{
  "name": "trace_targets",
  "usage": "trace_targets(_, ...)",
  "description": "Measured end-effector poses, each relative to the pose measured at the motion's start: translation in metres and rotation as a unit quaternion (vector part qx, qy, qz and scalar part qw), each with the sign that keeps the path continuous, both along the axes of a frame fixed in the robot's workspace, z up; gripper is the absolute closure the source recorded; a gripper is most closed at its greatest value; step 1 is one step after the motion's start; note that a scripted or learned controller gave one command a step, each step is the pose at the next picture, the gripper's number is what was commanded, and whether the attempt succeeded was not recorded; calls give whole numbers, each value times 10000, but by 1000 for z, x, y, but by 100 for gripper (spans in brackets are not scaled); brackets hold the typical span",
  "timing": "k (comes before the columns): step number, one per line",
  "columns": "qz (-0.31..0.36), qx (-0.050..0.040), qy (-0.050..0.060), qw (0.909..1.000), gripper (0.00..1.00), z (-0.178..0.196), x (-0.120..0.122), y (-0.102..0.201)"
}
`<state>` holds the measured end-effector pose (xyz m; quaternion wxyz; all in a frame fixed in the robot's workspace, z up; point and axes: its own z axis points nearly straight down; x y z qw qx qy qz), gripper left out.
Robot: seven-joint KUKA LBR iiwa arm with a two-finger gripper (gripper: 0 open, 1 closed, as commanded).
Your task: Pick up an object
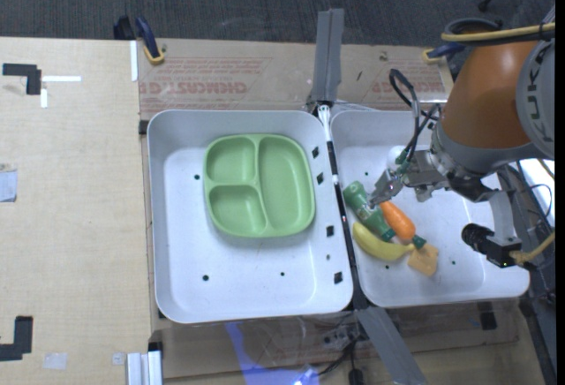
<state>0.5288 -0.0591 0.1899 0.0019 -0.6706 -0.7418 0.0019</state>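
In the right bin point(459, 273) lies a cluster of toy food: a green bottle-like piece point(358, 198), an orange carrot point(399, 222), a yellow banana point(378, 244) and a tan piece point(425, 261). My gripper point(387, 188) hangs just above and to the right of the green piece, its dark fingers pointing down-left toward the cluster. Nothing shows between the fingers. The grey and orange arm reaches in from the right and covers the bin's upper right part.
The left bin point(177, 268) holds a green divided plate point(259, 185) with three compartments. A metal divider point(328, 65) runs between the bins. The wooden bench point(66, 215) stretches to the left. Cables and a black fitting point(484, 239) sit at the right.
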Motion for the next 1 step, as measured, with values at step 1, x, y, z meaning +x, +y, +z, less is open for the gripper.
trace_targets(1, 126, 2, -11, 9999, 0, -94, -2, -37)
